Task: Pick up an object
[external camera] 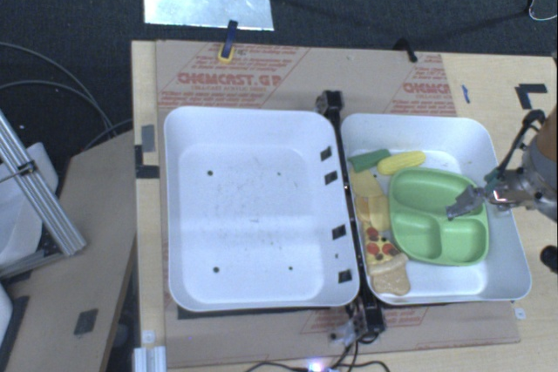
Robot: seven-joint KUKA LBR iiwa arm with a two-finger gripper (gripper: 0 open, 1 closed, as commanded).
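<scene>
We look down at a slant on a surface (261,74) bearing two shallow white bins side by side. The left bin (253,205) has nothing to grasp in it. The right bin (506,274) holds every candidate for picking: a green divided tray (436,226), a toy corn cob (397,161) with green husk near the far rim, and a pizza slice (382,248) lying flat against the inner wall, beside the tray. The arm reaches in from the right, and its gripper (462,203) hangs over the tray's right-hand part. We cannot tell how far apart the fingers stand; nothing shows between them. We judge the tray the likeliest target, since the gripper sits directly above it.
</scene>
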